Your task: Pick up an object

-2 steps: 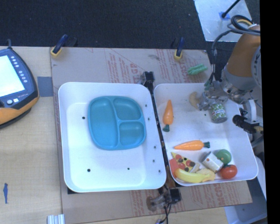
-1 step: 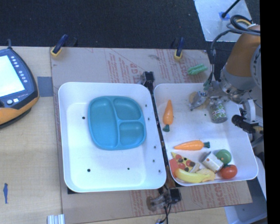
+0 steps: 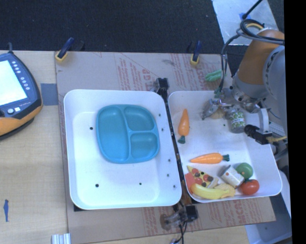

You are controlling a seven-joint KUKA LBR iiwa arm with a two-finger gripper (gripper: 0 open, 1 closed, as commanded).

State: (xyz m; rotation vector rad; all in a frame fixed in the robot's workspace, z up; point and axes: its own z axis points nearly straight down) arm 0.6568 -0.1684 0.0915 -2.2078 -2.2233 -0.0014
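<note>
The right bin [image 3: 262, 155] holds several toy foods. An orange carrot [image 3: 183, 123] lies near its left wall, and a second carrot [image 3: 209, 158] lies crosswise in the middle. At the front sit a pizza slice [image 3: 199, 177], a banana [image 3: 213, 192], a white can [image 3: 231, 177], a green fruit [image 3: 244, 169] and a red tomato [image 3: 250, 187]. My gripper [image 3: 216, 110] hangs low over the back of this bin, right of the upright carrot and apart from it. Nothing clearly shows in its grasp.
The left bin [image 3: 81, 146] carries a blue divided plate [image 3: 128, 133]. A teach pendant [image 3: 11, 94] lies at the bench's left edge. Clamps [image 3: 64, 50] hold the cardboard at the back, and a green item [image 3: 214, 76] sits behind the right bin.
</note>
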